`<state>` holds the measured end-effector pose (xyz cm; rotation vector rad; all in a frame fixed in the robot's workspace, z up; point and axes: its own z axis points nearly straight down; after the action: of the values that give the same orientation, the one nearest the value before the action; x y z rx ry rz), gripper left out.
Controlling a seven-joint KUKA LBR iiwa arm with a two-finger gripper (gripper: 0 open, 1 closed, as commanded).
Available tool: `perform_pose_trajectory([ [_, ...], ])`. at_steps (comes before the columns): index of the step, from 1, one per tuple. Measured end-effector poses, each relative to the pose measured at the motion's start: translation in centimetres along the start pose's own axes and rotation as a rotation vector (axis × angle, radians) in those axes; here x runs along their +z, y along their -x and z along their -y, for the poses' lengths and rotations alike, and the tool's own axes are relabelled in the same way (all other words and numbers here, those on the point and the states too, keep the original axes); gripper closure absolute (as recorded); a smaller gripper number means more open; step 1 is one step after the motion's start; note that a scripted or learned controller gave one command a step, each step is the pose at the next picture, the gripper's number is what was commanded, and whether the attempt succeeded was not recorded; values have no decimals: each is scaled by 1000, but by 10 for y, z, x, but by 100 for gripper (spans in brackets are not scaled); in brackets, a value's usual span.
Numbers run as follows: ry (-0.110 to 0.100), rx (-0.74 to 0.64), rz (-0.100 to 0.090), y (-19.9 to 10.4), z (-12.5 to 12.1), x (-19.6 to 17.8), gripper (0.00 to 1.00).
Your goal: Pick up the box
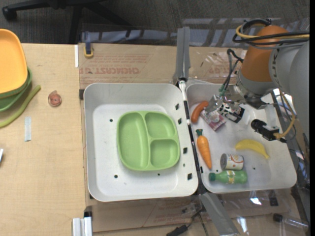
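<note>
Camera view: small pink-and-white cardboard box (216, 121) lies in the right white bin (275, 178), directly beneath the jaws (220, 109); their state cannot be told. Box lettering illegible.

Fixed overhead camera (slanted) views both bins (93, 146).

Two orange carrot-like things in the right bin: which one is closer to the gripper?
The upper one, lying tilted at the bin's left wall, just left of the gripper and the box. The other carrot, with the green top, lies lower, nearer the can.
</note>
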<state>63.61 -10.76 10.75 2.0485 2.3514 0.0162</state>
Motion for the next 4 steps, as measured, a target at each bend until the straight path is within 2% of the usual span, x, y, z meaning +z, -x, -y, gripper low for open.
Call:
perform_pose_trajectory([
  [1, 14, 10, 7, -5, 5, -2, 0],
  [2, -23, -42, -10, -19, 47, 15, 0],
  [3, -24, -21, -10, -12, 10, 16, 0],
  [4, -24, -22, -8, -11, 10, 7, 100],
])
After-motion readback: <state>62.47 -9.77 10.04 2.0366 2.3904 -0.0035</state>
